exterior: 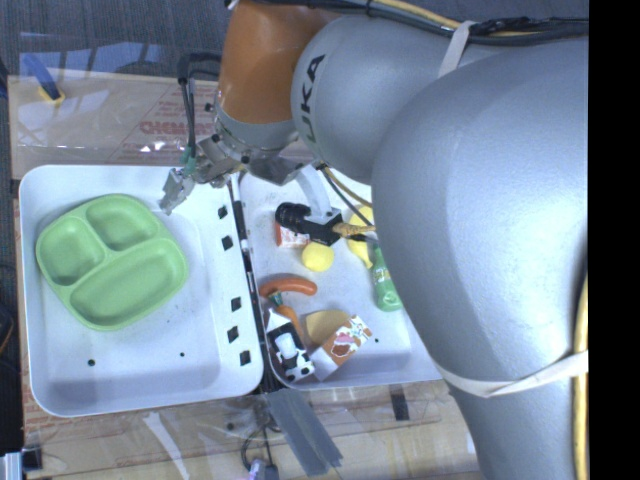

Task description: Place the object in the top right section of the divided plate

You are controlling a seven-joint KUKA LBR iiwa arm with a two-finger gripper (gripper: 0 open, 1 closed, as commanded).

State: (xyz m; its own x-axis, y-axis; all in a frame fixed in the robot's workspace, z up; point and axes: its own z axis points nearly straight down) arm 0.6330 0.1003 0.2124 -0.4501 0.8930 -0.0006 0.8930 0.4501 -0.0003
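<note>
Camera view: the pincer (178,188) hangs over the left bin (60,388), near its far edge, just beside the top right section of the green divided plate (110,260).
Pincer state: I cannot tell whether it is spread or pressed together, and nothing is plainly seen in it.
Task object: unclear which one; candidates lie in the right bin (400,363), among them a yellow ball (318,258), a sausage (289,287) and a green bottle (384,280).
Doing it well: judging by position, the release should come squarely over that top right section, low enough that a round item does not bounce across the ridges.
Hidden: the grey arm (480,188) covers the right bin's far and right edges.
Hard to make out: the dark item near the red-and-white packet (291,234), and the clutter at the right bin's near edge.
</note>
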